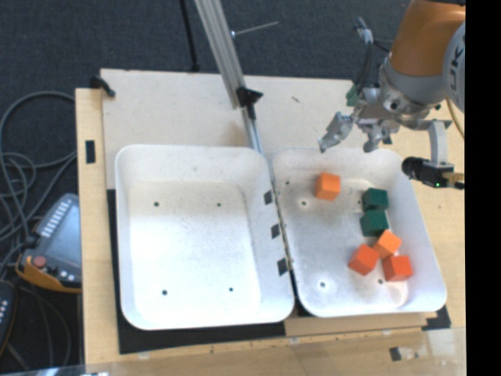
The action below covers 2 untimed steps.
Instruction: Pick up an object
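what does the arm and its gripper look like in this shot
The arm is a thick rounded body, orange above with a grey section beneath it. Below that sits a metal wrist block carrying a small green part. The gripper has two slim grey metal fingers. A thin dark cable runs along the arm's side.

A single fixed camera sits high above the table (pixel 188 92) and looks down at a slant, far enough off to take in both white bins (pixel 196 233) side by side, the table's far edge, and dark floor beyond. The arm (pixel 423 37) enters from the frame's right.
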### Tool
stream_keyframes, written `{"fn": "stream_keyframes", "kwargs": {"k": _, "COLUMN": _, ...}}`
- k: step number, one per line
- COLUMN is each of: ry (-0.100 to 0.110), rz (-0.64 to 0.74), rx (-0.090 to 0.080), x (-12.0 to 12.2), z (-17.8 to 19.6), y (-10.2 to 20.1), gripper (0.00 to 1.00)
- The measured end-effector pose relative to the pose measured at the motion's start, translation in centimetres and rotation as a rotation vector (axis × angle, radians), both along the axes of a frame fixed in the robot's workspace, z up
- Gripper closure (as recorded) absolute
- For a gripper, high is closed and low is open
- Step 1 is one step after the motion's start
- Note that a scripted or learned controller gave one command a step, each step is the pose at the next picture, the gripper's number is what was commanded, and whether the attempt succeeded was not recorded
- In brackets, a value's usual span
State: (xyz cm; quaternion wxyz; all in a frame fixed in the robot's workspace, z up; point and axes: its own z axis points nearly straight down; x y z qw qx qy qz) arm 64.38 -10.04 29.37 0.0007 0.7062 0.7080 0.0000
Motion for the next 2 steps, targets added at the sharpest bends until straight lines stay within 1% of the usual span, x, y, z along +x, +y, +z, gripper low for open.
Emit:
{"fn": "stream_keyframes", "kwargs": {"k": 1, "ry": 0.000, "rz": 0.000, "rx": 0.000, "x": 0.0, "z": 0.0, "y": 0.0, "gripper": 0.00}}
{"fn": "stream_keyframes", "kwargs": {"k": 2, "ry": 0.008, "rz": -0.004, "rx": 0.000, "x": 1.1, "z": -9.1, "y": -1.3, "gripper": 0.00}}
